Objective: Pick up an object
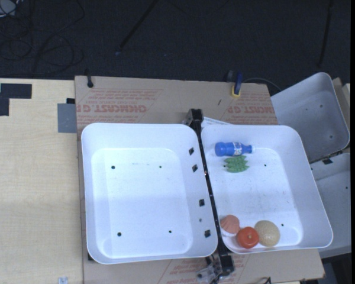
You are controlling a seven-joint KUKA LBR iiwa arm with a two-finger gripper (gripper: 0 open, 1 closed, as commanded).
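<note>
Two white bins sit side by side on a cardboard sheet (pixel 136 102) on the worktop. The right bin (pixel 317 209) holds a small blue bottle (pixel 232 149) lying on its side near the far wall, with a green leafy toy (pixel 236 164) just beside it. In the near corner a pink piece (pixel 229 223), a red ball (pixel 247 237) and a beige ball (pixel 267 232) cluster together, touching. The left bin (pixel 142 194) lies alongside.

Bright, even overhead light; soft focus, mild glare on white bins (pixel 136 138).
</note>
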